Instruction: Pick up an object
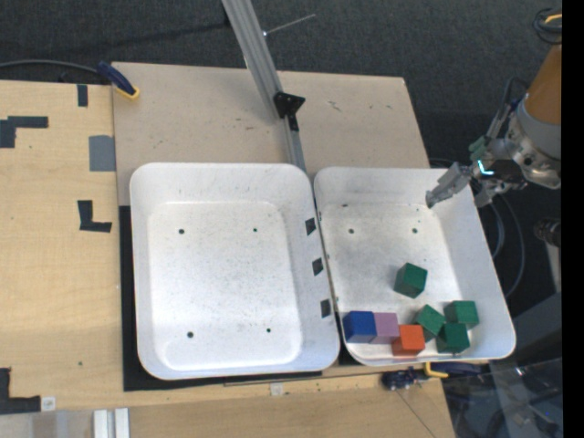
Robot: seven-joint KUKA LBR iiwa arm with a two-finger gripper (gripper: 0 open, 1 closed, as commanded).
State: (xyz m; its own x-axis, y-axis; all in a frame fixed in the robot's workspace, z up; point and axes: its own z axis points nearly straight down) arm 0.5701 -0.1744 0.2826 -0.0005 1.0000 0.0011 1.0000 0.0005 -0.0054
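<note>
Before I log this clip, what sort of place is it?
Probably a robotics lab test bench: two white bins on a plywood bench, coloured blocks for picking, and an end effector above them.

One fixed camera looks down at a slant on both white bins (228, 176); bench (55, 272) beneath.

Lone green block (411, 279): mid right bin, tilted, apart.
Corner cluster: blue block (359, 326), purple block (386, 327), orange block (411, 338), 3 green blocks (453, 325).
</note>
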